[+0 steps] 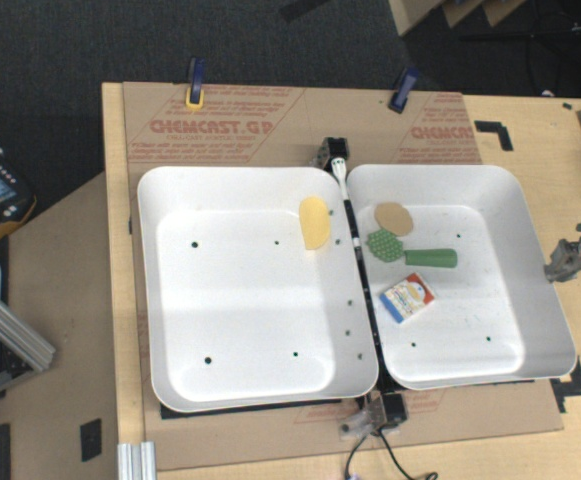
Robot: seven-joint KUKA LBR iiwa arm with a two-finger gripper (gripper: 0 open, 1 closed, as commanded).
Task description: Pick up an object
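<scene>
The gripper point(571, 258) is at the right edge, just outside the right bin point(510, 203); I cannot tell its state. In that bin lie a green brush point(408, 252), a tan disc point(393, 218) touching the brush head, and a small packet point(407, 297) nearby. A yellow piece point(315, 223) lies in the left bin point(170, 298). The packet lies apart from the others, so I think it is the best target: come straight down and close across its short side.
</scene>
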